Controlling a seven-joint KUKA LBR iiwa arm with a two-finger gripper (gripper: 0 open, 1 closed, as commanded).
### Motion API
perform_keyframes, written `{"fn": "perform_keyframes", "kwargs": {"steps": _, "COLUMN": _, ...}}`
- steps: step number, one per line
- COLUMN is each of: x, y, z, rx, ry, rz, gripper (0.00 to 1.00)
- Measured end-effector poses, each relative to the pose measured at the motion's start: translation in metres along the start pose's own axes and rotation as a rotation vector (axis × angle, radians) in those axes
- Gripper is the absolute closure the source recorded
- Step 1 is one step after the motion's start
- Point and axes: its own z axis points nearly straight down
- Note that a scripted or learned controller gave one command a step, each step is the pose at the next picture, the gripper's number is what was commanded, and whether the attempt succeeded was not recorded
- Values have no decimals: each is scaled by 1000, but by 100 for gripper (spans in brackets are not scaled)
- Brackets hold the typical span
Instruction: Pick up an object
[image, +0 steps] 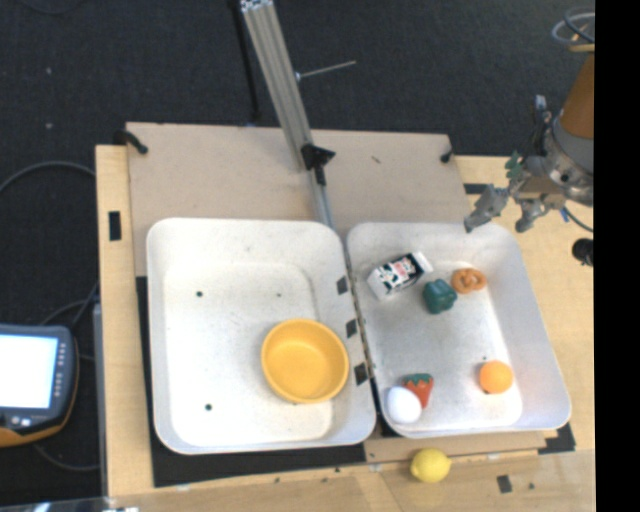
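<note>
The claw (505, 207) hangs over the top edge of the right bin (535, 330). Its fingers are spread apart. It holds nothing.

The claw (503, 208) hangs over the right bin's (535, 330) far right corner. Nearer the camera and left of it lie a carton (398, 273), a block (438, 296) and a ball (494, 377). Far left, the left bin (200, 300) holds a bowl (304, 360). A lemon (430, 465) sits on the tabletop (480, 485) before the bins.
</note>
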Motion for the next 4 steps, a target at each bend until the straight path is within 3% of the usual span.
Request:
{"fn": "perform_keyframes", "kwargs": {"steps": 1, "x": -1, "y": 0, "z": 0, "rx": 1, "ry": -2, "rz": 0, "gripper": 0}}
{"fn": "perform_keyframes", "kwargs": {"steps": 4, "x": -7, "y": 0, "z": 133, "rx": 1, "ry": -1, "rz": 3, "gripper": 0}}
